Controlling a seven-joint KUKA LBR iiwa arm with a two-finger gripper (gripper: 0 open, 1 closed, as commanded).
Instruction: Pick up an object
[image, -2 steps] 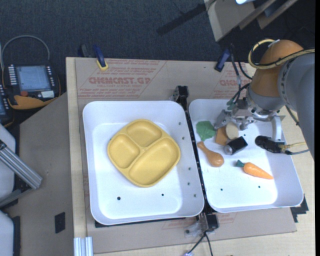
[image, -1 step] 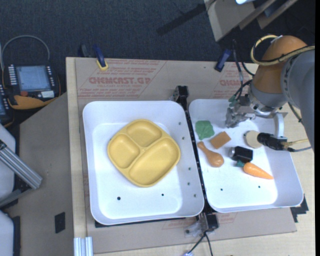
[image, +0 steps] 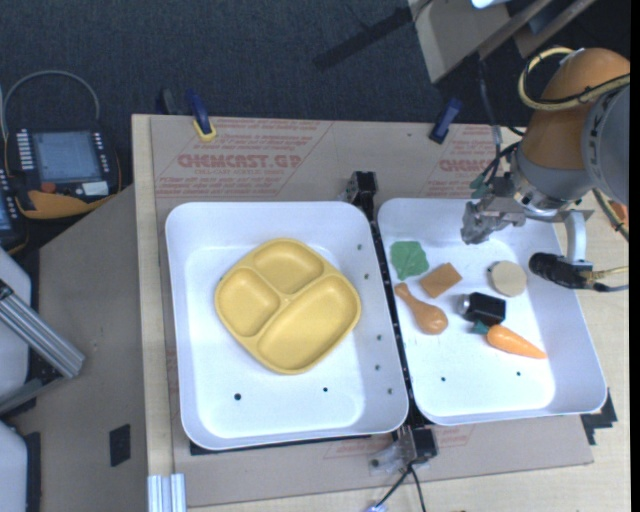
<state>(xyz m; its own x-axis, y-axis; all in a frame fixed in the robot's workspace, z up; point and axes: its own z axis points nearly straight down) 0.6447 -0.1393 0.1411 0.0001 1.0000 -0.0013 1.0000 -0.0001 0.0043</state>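
Two white bins sit side by side on the bench. The left bin (image: 190, 300) has a yellow divided plate (image: 288, 304) lying flat in the middle of it. The right bin (image: 560, 380) holds all the small stuff: a green leafy piece (image: 408, 258) near the far left, a tan square block (image: 441, 280) just beside it, a drumstick-shaped toy (image: 422, 309) a bit nearer, a black block (image: 484, 306) toward the middle, a pale round piece (image: 507, 278) further right, and an orange carrot (image: 515, 342) just near of the black block. The gripper (image: 484, 221) hangs over the far part of the right bin, above and apart from the objects, nothing visibly between its fingers; can't really tell how wide they are from this angle.
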